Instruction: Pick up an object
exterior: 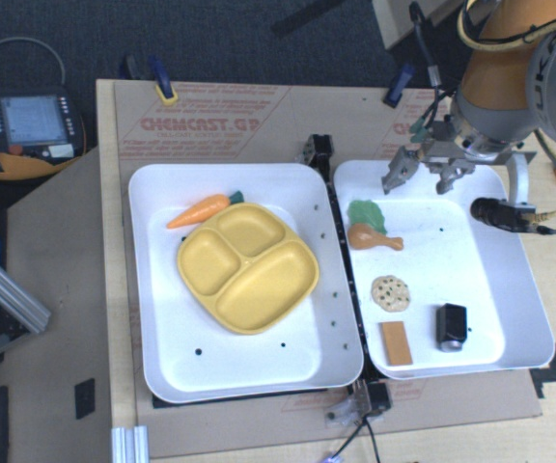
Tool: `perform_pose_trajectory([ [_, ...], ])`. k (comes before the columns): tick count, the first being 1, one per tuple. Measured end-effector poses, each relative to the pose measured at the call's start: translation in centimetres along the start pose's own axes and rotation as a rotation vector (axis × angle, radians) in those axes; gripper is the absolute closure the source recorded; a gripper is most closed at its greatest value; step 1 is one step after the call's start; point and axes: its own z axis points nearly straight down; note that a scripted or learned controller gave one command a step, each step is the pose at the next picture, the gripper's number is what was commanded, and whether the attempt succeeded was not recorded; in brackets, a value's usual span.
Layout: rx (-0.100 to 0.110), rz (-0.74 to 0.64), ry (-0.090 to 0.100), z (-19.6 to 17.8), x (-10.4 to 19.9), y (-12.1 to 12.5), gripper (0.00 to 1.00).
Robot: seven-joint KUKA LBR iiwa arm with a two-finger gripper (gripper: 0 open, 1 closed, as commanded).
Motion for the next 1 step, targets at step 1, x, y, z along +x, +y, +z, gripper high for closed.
perform_pose_trajectory([
  [1, -0.016, -0.003, -0.001, -0.93, 0.02, 0.30, 0.00],
])
